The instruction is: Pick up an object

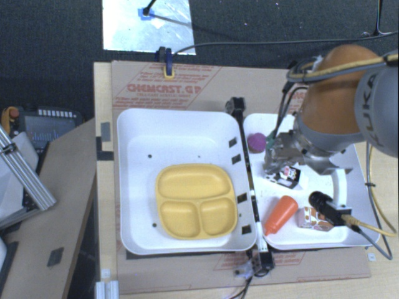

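Overhead, I see a bench topped with brown cardboard, bearing two white bins side by side. My left bin holds a yellow divided tray. My right bin holds a purple ball, an orange carrot-shaped toy, a small black-and-white item and a brown patterned object. My pincer hangs just above the black-and-white item; I cannot tell how far it is open. Dark carpet lies beyond the bench.
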`<state>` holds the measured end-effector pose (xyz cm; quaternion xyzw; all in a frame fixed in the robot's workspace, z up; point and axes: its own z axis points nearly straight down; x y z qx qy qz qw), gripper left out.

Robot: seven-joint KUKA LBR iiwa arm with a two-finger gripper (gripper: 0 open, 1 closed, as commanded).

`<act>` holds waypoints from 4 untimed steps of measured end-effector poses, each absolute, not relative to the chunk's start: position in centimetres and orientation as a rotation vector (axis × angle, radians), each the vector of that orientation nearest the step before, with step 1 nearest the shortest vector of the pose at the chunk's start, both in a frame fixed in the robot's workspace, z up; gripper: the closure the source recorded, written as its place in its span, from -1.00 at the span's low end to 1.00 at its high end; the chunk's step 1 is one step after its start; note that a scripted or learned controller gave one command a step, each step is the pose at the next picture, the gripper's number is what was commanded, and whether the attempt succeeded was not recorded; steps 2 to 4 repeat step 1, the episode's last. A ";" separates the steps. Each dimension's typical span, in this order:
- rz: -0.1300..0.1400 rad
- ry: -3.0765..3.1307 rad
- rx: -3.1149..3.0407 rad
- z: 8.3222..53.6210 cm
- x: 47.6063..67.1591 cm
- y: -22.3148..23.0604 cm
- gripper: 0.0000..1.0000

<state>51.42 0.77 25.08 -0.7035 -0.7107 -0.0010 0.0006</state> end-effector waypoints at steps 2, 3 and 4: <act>-0.003 -2.232 -2.209 24.4 51.7 6.5 1.00; -0.003 -2.232 -2.209 24.4 51.7 6.5 1.00; -0.003 -2.232 -2.209 24.4 51.7 6.5 1.00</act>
